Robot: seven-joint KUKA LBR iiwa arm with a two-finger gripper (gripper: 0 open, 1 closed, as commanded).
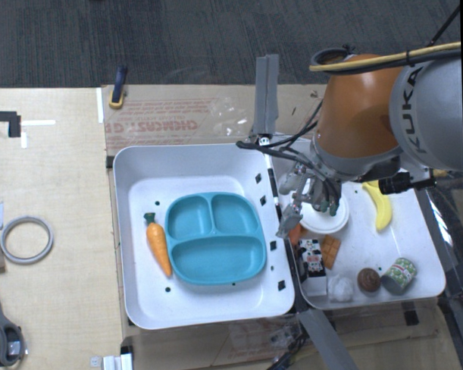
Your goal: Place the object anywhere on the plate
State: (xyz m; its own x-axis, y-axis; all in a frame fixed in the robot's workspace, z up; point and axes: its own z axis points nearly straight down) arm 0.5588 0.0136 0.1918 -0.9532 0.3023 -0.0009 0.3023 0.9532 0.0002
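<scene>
Worktop [54, 315] seen pale wood at left, covered by brown cardboard sheet [184, 117] under bins. Two white bins set side by side on it, touching along inner walls: left bin [137, 297], right bin [428, 287]. Tape roll [25, 239] laid flat near left edge, well apart from bins. Scissors [8, 341] seen at lower left corner, partly cut off. Black bracket [8, 120] placed at upper left. Blue-and-yellow clamp [119, 87] fixed at cardboard's far edge.
</scene>
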